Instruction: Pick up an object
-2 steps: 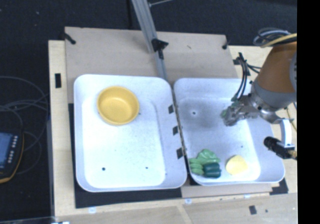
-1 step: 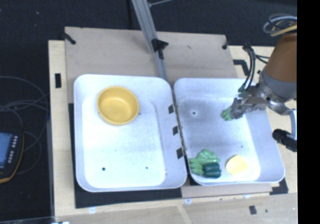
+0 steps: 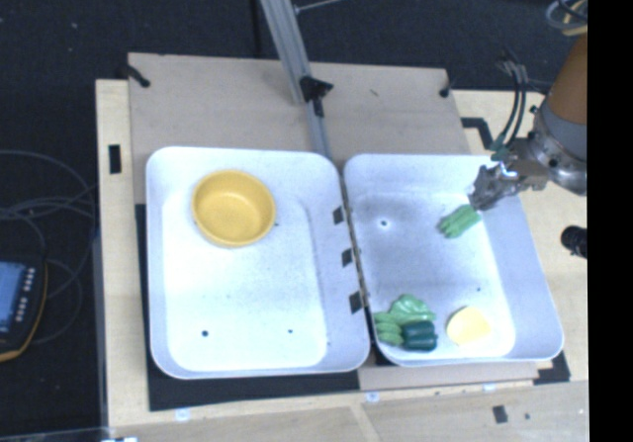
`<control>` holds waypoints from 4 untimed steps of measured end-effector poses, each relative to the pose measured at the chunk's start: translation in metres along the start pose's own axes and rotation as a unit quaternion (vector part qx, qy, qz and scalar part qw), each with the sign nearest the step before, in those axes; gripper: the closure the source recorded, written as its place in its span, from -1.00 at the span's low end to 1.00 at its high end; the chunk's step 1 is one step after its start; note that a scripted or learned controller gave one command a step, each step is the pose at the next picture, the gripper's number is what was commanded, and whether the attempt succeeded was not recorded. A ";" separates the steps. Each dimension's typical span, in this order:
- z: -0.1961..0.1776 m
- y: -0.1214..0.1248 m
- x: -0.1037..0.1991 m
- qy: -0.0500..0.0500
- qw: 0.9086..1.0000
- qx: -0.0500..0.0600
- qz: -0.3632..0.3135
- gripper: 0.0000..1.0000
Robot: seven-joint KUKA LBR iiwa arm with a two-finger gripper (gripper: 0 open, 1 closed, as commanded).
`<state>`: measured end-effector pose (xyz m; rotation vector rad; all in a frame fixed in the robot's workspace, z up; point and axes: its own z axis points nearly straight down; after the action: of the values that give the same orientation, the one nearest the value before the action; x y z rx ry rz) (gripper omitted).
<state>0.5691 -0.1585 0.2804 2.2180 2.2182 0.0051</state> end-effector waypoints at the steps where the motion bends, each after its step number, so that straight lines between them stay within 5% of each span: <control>1: -0.019 0.000 -0.001 0.000 1.000 0.002 0.000 1.00; 4: -0.009 0.033 0.154 0.001 1.000 0.003 -0.002 1.00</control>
<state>0.6023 -0.0045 0.2896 2.2179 2.2254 0.0005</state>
